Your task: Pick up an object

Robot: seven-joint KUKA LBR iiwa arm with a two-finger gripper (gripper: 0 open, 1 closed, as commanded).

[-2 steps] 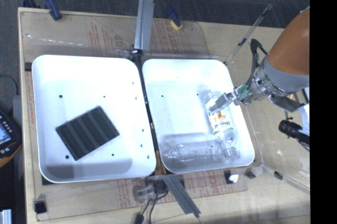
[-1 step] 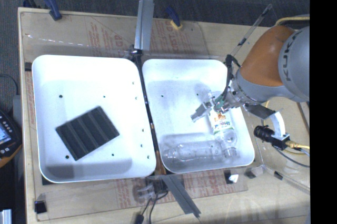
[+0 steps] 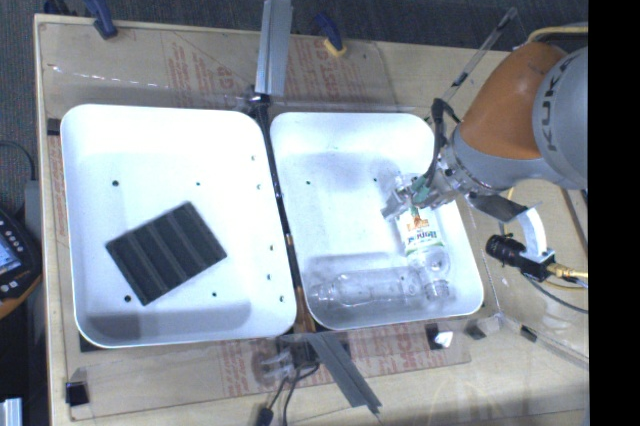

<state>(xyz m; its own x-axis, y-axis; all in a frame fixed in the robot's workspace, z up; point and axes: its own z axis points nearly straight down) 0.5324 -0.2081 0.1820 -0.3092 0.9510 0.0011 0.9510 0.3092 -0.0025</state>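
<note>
Small clear plastic bottle with white label (image 3: 423,236) lies in right white bin (image 3: 330,139), near-right part, just below two-finger gripper (image 3: 412,197); finger state cannot be told. Judged light, slippery, crushable; grip across labelled body

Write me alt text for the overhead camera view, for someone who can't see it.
A grey and orange robot arm reaches from the right into the right white bin, its gripper low over a small labelled bottle, with a clear plastic bottle lying along the near wall. The left white bin holds a dark ridged panel.
</note>
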